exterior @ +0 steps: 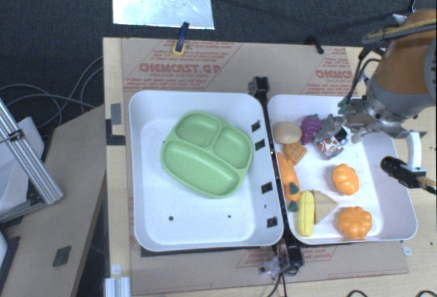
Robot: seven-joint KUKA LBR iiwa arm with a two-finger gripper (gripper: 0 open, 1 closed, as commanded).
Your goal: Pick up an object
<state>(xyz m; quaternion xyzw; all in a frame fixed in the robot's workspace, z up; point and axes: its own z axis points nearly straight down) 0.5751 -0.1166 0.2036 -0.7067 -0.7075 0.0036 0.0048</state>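
**Reaching into the toy food bin**

Hovering over the upper part of the right bin [410,220], the gripper [334,133] sits just above a small red and white object [330,147]; its shape is too blurred for me to name. I judge this object as the target, because the wrist points straight at it. Whether the fingers are apart or together I cannot tell, since metal parts and the object overlap there.

Just left of it lie purple grapes [311,126] and a beige bread roll [287,132]. Lower in the frame are an orange fruit [345,179], a small pumpkin [354,221], a corn cob [306,211] and a carrot [287,171] near the dividing wall. These pieces are crowded, so a descent could push a neighbour.

The left bin [150,220] carries a green divided plate [207,153], well apart from the arm [403,70], which enters from the right edge of the frame.
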